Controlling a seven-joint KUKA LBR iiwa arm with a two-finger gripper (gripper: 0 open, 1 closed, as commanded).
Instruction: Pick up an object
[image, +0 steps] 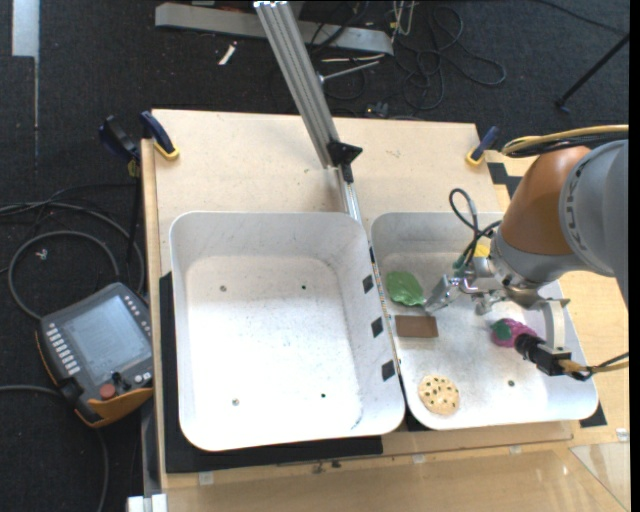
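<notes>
The right bin (570, 400) is shown with four small objects: a green piece (405, 288) at its left, a flat brown square (416, 327), a speckled cookie (438, 394) at the near edge, and a pink item (506, 331) under the arm. The green piece is judged light and somewhat soft, best taken across its narrow width. The gripper (440, 292) is reached in low from the right, just beside it; whether the pincer is open or closed cannot be told.
</notes>
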